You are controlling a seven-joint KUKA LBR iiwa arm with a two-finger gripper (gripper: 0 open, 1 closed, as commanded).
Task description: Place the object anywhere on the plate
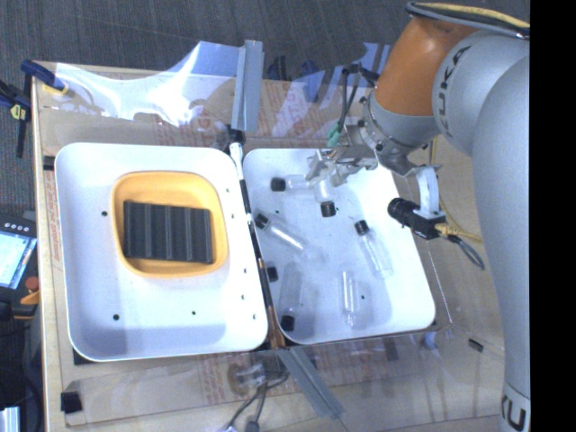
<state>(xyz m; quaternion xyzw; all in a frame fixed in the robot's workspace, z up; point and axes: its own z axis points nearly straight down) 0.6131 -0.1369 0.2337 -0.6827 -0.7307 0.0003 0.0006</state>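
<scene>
A yellow plate with a dark ridged centre lies in the left bin. Several clear vials with black caps lie scattered in the right bin: one near the top left, one by the left wall, one at centre right, and two near the front. My gripper hangs low over the top of the right bin. Just below it is a short vial with a black cap. Whether it is held is unclear.
The divider between the bins runs between the vials and the plate. Crumpled clear plastic sheet lies behind the left bin. A blue-lit device sits at the far left edge.
</scene>
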